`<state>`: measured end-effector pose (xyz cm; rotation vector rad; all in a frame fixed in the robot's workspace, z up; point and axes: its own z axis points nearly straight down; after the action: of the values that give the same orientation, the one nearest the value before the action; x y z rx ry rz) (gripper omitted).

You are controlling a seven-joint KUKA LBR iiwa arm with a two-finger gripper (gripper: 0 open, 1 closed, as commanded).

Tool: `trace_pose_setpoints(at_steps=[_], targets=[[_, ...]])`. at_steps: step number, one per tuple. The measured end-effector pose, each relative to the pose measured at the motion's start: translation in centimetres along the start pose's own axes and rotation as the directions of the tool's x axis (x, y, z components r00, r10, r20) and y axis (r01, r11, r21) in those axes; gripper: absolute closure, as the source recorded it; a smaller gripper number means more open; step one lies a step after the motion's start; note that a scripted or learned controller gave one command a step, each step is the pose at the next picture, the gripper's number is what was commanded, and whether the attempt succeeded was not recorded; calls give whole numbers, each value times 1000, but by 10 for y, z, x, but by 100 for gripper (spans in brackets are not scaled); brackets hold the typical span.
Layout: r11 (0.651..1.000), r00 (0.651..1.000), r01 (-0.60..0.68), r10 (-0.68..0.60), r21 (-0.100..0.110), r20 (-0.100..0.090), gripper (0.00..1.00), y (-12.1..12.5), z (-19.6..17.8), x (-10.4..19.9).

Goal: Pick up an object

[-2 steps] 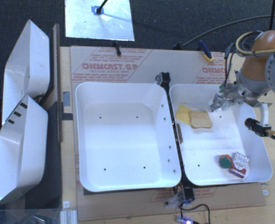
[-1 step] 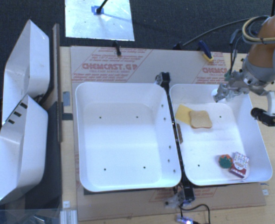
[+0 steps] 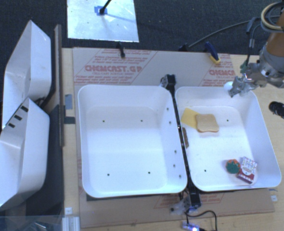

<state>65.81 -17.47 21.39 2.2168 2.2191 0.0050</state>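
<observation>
White plastic all over here: two shallow bins side by side on the bench, and the right-hand bin (image 3: pixel 262 129) has all the stuff in it. The grey arm with the orange band comes in from the right, and its two-finger gripper (image 3: pixel 237 86) hangs over the bin's far right corner, right about at the rim. Can't tell how the jaws stand, it's just a small metallic blur. Nothing visible between them. The tan slice of toy bread (image 3: pixel 207 123) lies on the bin floor, overlapping a flat yellow cheese-like square (image 3: pixel 188 115), down and to the left of the gripper, clearly apart from it. In the near right corner, well away, sit a small round red-and-green toy (image 3: pixel 232 166) and a red-and-white printed packet (image 3: pixel 247 170), touching each other.
</observation>
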Motion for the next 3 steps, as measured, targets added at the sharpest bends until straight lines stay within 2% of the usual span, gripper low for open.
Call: trace_pose_setpoints(at_steps=[1, 2, 3], targets=[[1000, 1000, 4, -4, 4, -3, 100, -3, 4, 60], [1000, 1000, 4, -4, 4, -3, 100, 2, -9, 113], [1000, 1000, 3, -3, 5, -3, 100, -5, -5, 162]])
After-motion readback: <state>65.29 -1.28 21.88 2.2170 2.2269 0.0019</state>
